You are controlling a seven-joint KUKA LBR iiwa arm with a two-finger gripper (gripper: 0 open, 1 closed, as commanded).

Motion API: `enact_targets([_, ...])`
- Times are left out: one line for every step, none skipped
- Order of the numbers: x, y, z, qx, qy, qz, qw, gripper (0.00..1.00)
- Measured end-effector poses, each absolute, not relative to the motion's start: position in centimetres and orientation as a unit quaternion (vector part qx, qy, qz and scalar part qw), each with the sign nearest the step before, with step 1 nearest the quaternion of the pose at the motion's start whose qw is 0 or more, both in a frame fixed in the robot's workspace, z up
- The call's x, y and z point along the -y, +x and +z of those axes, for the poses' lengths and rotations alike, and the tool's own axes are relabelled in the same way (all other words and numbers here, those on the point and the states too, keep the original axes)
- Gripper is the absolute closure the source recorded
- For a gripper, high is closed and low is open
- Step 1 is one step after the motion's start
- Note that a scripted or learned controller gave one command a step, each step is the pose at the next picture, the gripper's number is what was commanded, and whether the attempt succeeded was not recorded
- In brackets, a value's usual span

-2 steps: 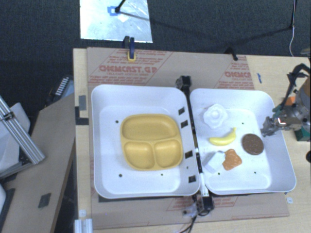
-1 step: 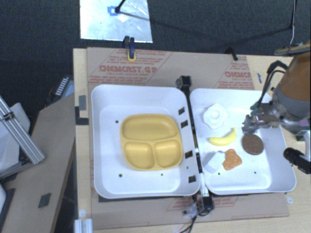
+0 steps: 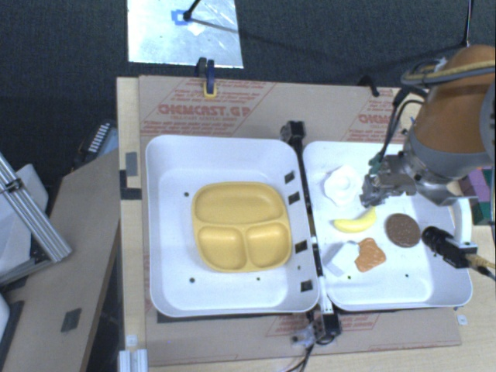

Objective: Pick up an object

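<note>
Nearest me in the right bin (image 3: 446, 289) I see an orange-brown piece (image 3: 370, 255) and a brown disc (image 3: 402, 229), then the banana (image 3: 355, 223), its long axis running left-right with the right tip tilted up toward the claw (image 3: 372, 195). The claw hangs just above that right tip, so I judge the banana lies just down-left of it. Whether the claw is spread or pressed together I cannot tell; beyond sits a white cup (image 3: 341, 186), and in the left bin (image 3: 167, 208) a yellow 3-compartment tray (image 3: 236, 225).
</note>
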State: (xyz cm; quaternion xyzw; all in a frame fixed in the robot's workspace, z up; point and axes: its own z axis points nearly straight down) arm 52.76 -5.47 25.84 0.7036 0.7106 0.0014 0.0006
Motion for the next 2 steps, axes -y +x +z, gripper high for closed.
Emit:
enact_targets([-0.2, 52.9, 25.8, -0.711, 0.703, 0.0015, 0.000, 1.00])
enact_targets([-4.3, 53.9, 24.9, -0.710, 0.704, 0.0009, 0.000, 1.00])
